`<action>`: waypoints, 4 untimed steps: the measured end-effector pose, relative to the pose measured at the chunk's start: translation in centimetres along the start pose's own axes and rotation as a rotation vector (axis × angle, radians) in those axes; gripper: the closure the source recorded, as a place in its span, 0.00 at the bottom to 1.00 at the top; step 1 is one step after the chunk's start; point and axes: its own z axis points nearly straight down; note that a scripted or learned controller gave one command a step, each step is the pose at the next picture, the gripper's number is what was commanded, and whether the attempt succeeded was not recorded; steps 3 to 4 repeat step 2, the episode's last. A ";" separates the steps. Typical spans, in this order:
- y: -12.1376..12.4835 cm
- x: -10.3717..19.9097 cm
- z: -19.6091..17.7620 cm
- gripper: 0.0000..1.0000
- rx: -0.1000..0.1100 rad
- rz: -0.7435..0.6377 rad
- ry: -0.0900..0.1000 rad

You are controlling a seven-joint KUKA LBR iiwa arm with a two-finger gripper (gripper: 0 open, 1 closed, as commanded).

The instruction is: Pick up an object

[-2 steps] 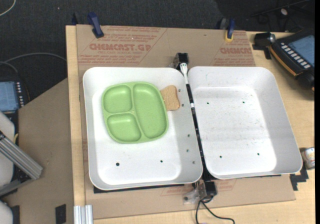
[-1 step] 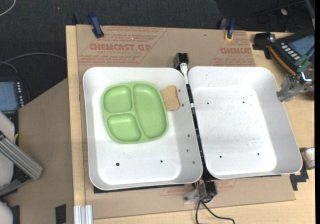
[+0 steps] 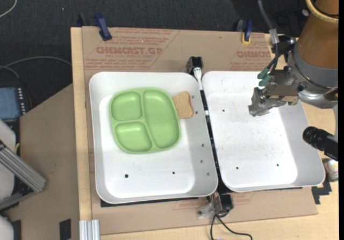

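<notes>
A green three-compartment plate (image 3: 144, 120) lies in the left bin (image 3: 145, 180). A small tan block, like a piece of toast (image 3: 184, 104), rests against the plate's right edge near the bin's right wall. My gripper (image 3: 259, 106) hangs over the upper right part of the right bin (image 3: 258, 169), far from both objects. I see nothing between its fingertips.
The two white bins sit side by side on a cardboard-covered bench, with a black clip (image 3: 194, 65) at the top of the seam between them. Blue clamps (image 3: 102, 27) hold the cardboard's far edge. A black cylinder (image 3: 321, 140) juts in at the right.
</notes>
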 end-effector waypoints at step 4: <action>0.1 9.0 -8.5 1.00 -0.014 0.009 -0.002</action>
